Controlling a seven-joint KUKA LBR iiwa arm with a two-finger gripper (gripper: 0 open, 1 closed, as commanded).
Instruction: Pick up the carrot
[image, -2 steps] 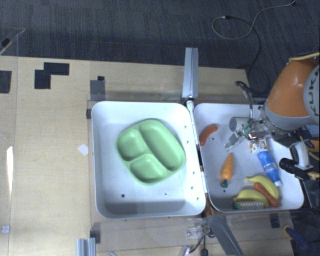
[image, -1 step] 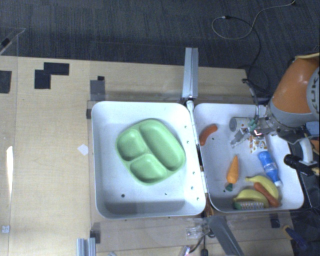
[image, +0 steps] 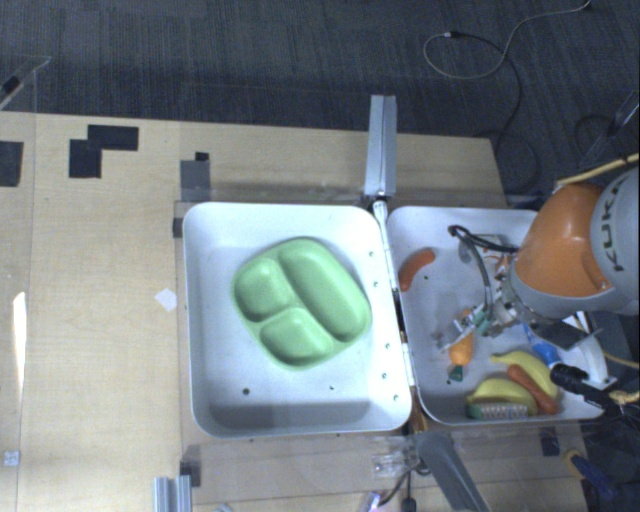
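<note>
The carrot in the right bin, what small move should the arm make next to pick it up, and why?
Probably a short, straight descent. The claw hangs just above and right of the carrot, which lies on the right bin floor close beside the banana. Going straight down should spare the banana.

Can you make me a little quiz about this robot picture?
1. True or false: the green plate sits in the left bin.
2. Which bin holds the banana: A left, B right, C neither?
3. Fill in: the carrot lies just below the ______.

Key: 1 true. 2 B, the right bin. 3 pincer.
</note>
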